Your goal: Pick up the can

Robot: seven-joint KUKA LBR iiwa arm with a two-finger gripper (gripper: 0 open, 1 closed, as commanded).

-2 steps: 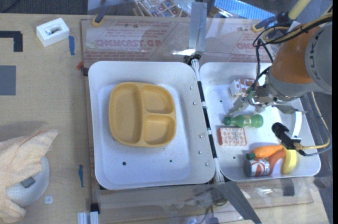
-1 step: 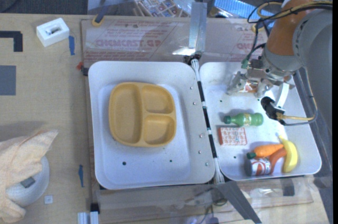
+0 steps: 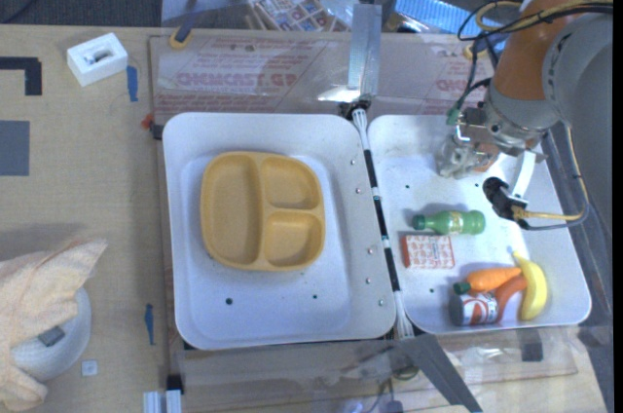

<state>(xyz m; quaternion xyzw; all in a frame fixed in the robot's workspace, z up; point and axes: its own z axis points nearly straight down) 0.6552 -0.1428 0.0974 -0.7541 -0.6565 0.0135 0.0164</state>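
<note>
Can (image 3: 475, 309) lies sideways, long axis left-right.

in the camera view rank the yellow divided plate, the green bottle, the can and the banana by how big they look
1. Yellow divided plate, by far the largest.
2. Green bottle and banana: similar length, too close to rank.
3. Can, smallest, partly hidden behind the carrot.

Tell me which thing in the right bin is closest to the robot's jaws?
The green bottle. It lies just below the gripper, while the can, carrot and banana sit farther down.
</note>
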